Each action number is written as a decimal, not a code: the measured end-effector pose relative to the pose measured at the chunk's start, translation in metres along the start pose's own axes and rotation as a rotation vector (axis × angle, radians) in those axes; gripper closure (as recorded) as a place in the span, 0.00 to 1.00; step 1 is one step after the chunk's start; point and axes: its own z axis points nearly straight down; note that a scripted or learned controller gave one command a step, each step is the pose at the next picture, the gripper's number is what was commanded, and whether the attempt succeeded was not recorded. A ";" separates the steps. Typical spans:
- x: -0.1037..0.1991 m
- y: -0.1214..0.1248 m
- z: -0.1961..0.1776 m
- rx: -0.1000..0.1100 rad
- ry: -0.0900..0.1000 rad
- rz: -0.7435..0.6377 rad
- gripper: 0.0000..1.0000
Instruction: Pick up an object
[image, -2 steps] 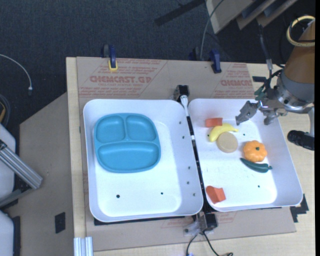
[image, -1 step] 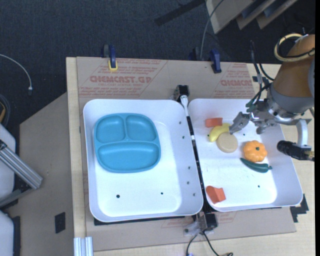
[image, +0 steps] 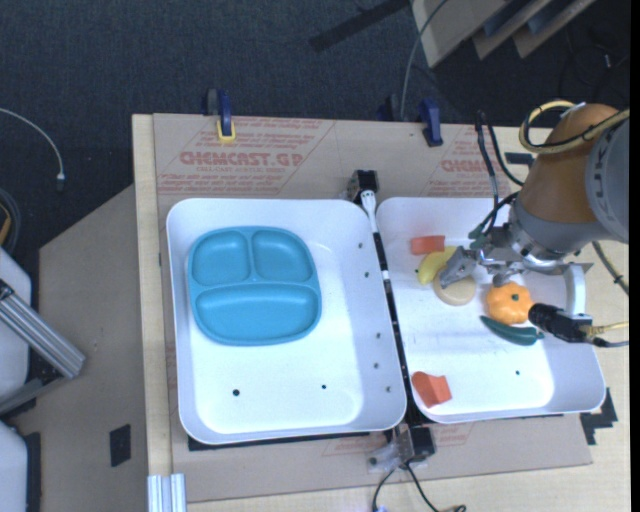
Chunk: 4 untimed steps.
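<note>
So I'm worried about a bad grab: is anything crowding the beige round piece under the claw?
Yes. The claw hangs right at the beige round piece, but a yellow piece touches it on its upper left, and the orange fruit sits close on its right. Whether the claw grips anything cannot be told.

A brown board bench (image: 300, 150), printed with red lettering, carries two shallow white bins touching side by side. The left bin (image: 275, 400) and the right bin (image: 520, 395) meet along a dark central seam. Two blue clamps (image: 222, 108) grip the far edge, perhaps pinning the board.
</note>
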 end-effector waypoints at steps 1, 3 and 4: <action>0.001 -0.001 0.031 -0.002 -0.001 0.000 0.00; 0.005 0.000 -0.027 -0.014 -0.005 -0.001 1.00; 0.000 0.007 -0.074 -0.016 -0.006 -0.001 1.00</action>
